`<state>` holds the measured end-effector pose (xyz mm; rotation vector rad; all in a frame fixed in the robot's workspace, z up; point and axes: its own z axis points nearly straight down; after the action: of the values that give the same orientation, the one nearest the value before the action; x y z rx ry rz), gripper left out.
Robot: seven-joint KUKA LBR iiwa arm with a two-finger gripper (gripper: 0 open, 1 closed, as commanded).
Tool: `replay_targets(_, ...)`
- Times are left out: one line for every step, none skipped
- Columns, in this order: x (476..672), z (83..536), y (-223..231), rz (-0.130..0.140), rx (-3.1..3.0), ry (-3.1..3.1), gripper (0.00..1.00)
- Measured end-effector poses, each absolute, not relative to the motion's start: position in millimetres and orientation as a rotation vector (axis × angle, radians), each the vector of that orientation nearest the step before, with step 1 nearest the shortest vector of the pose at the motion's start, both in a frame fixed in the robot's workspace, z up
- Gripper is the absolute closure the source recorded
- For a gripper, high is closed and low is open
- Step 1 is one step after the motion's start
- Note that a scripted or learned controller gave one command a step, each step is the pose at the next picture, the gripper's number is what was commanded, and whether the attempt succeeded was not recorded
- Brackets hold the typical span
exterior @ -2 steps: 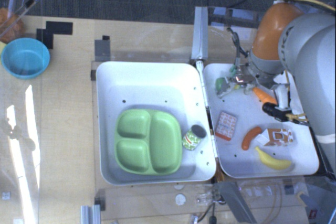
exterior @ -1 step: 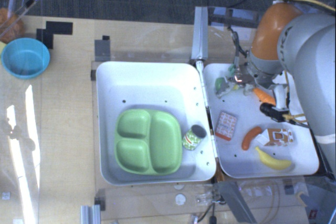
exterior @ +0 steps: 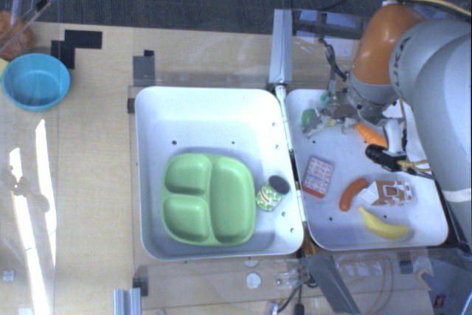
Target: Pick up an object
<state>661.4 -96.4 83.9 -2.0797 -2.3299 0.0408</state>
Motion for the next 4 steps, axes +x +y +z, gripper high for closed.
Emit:
replay_targets(662.0, 84.1, -96.1, 0.036, -1.973, -2.422, 0.0)
replay_targets(662.1, 84.1, -96.4, 0.034, -1.973, -2.421, 0.0)
replay_targets(662.1, 84.1, -96.2, 0.035, -1.961, -2.431, 0.0)
replay_targets(662.2, 84.1, -97.1, 0.033, -1.936, -2.449, 0.0)
